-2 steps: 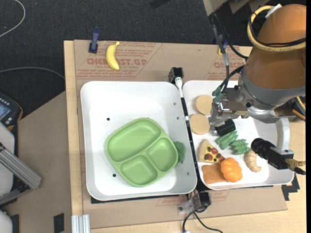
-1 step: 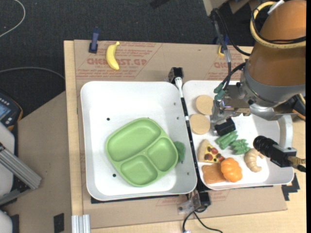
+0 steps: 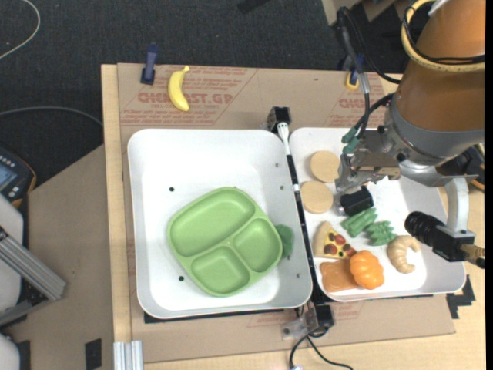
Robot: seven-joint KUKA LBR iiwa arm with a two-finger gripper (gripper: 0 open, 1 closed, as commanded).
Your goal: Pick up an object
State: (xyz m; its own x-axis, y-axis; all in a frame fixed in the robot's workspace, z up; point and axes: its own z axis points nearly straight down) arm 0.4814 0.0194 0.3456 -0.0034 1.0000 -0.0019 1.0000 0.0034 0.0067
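Note:
My gripper (image 3: pixel 355 197) hangs low over the middle of the right bin (image 3: pixel 431 287). It is just above a green leafy toy vegetable (image 3: pixel 370 227) and just right of two round tan biscuits (image 3: pixel 324 166) (image 3: pixel 316 197). Near the bin's front lie a pizza slice (image 3: pixel 333 243), an orange fruit (image 3: pixel 367 269) resting on a tan slice of toast (image 3: pixel 334 277), and a pale croissant (image 3: pixel 402 253). The arm's bulk hides the back right of this bin.
The left bin (image 3: pixel 150 206) holds a green three-part plate (image 3: pixel 223 240), with a small green piece (image 3: pixel 286 240) at its right edge. A yellow banana (image 3: pixel 179 88) lies on the cardboard behind the left bin. A black clip (image 3: pixel 279 119) sits where the bins meet at the back.

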